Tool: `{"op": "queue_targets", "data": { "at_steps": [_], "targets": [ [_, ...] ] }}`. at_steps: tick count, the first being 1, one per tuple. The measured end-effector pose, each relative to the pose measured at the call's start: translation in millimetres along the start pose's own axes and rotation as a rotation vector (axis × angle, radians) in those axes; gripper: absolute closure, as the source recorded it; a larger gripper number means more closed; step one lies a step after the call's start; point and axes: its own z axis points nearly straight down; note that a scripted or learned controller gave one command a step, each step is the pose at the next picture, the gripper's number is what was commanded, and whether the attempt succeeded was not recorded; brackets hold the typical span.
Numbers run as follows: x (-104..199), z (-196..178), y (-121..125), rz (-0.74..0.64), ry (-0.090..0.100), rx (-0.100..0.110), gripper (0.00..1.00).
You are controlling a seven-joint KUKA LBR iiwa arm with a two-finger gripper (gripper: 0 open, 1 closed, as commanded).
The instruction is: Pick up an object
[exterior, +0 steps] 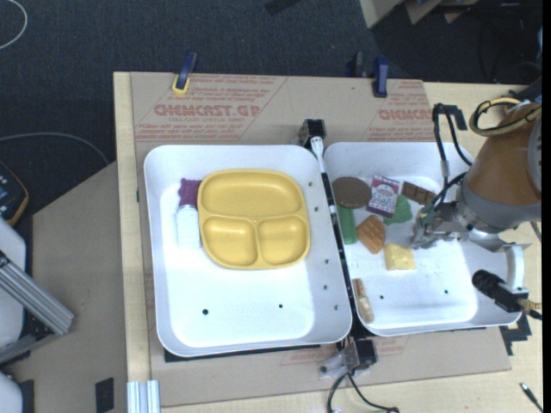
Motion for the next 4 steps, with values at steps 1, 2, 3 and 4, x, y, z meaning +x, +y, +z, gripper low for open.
{"op": "queue_targets", "data": {
  "at_steps": [1, 2, 3, 4],
  "targets": [
    [0.3, -64.0, 2.8, -0.004, 0.003, 0.004, 1.00],
    [-5.3, -127.3, 3.1, -0.004, 0.002, 0.002, 1.00],
    [-5.2, -124.8, 3.8, -0.005, 0.004, 0.008, 1.00],
    [38.6, -119.1, 14.4, -0.008, 0.008, 0.013, 1.00]
  ]
}}
